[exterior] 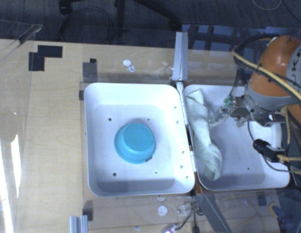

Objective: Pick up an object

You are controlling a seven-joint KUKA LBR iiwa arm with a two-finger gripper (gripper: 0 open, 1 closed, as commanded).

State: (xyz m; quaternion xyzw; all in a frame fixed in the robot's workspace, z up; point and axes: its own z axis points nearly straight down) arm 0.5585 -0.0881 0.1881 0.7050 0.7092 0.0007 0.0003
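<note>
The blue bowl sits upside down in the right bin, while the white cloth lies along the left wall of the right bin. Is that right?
Not quite. The blue bowl sits in the left bin, not the right one. The camera view shows it near that bin's middle. The white cloth does lie along the left wall of the right bin.

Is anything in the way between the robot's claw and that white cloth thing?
Nothing visible blocks it. The gripper hangs over the right bin, right beside the white cloth lying along that bin's left wall. The blue bowl sits apart in the left bin.
</note>
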